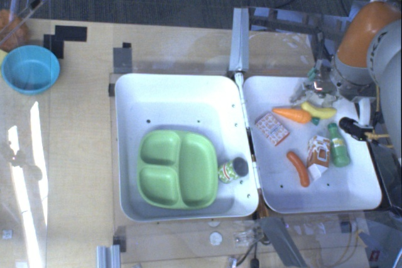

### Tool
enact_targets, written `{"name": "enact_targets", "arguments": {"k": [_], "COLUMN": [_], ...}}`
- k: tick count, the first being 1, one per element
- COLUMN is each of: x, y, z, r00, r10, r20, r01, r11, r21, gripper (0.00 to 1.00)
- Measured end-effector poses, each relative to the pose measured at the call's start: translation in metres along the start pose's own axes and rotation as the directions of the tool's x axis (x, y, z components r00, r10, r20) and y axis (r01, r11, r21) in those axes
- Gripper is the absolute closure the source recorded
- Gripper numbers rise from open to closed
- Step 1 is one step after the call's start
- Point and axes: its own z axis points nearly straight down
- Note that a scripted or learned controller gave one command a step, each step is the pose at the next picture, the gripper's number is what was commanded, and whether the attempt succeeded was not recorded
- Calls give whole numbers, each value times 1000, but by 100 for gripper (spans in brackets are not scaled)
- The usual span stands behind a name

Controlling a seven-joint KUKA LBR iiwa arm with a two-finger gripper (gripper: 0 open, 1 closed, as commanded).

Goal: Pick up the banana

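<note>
The yellow banana [320, 111] lies in the right bin [352, 194], near its far right side, with its left end against the tip of an orange carrot [292, 115]. My gripper [313, 92] hangs just behind and above the banana, close to the bin's far wall. Nothing is seen held in it. The grey arm with its orange band reaches in from the right.
The right bin also holds a checked waffle [272, 128], a red sausage [298, 168], a small printed carton [318, 151] and a green bottle [338, 145]. In the left bin [132, 103] sit a green divided plate [178, 168] and a small can [231, 171]. A blue bowl [31, 69] stands on the bench, far left.
</note>
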Motion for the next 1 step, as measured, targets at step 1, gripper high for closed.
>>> {"name": "enact_targets", "arguments": {"k": [1], "x": [2], "y": [3], "z": [-14], "r00": [1000], "r10": [-6], "r20": [2], "r01": [6], "r11": [1000], "r21": [-7], "gripper": [100]}}
